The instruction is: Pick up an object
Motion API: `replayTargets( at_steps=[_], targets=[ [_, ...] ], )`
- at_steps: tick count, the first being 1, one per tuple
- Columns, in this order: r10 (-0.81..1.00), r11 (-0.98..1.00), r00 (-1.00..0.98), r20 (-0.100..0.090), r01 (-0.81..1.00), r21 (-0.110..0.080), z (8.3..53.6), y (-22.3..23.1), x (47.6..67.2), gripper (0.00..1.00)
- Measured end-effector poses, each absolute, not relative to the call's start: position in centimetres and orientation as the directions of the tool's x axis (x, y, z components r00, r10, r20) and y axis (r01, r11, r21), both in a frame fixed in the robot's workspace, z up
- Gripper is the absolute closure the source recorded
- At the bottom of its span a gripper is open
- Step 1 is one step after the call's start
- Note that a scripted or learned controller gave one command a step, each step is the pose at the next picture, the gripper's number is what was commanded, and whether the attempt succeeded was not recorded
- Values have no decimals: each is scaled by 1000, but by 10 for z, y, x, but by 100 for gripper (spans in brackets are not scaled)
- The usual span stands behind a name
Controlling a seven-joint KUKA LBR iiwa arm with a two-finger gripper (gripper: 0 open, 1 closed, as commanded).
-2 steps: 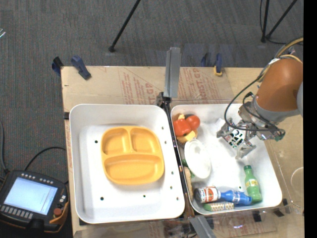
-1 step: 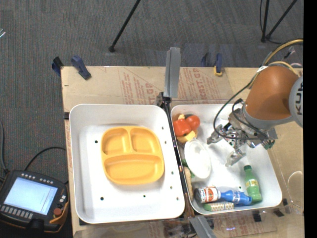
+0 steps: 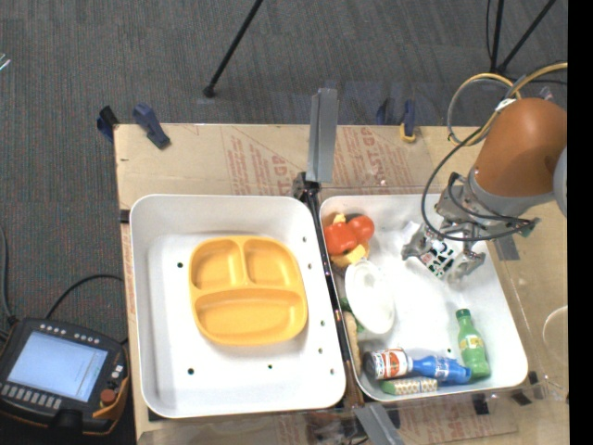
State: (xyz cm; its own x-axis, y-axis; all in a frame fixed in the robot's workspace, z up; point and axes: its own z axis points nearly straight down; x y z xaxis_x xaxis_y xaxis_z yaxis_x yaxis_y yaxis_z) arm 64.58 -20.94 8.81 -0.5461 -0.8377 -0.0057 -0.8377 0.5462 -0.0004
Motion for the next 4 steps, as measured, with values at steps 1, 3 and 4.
replayTargets(
  at_steps=[1, 3, 4],
  targets=[
    [-911, 413, -413, -5, -911, 1, 88, -206, 640, 0],
    [-952, -307, 307, -7, -952, -1, 87, -204, 639, 0],
    [-878, -478, 478, -7, -878, 0, 87, -189, 608, 0]
  ],
)
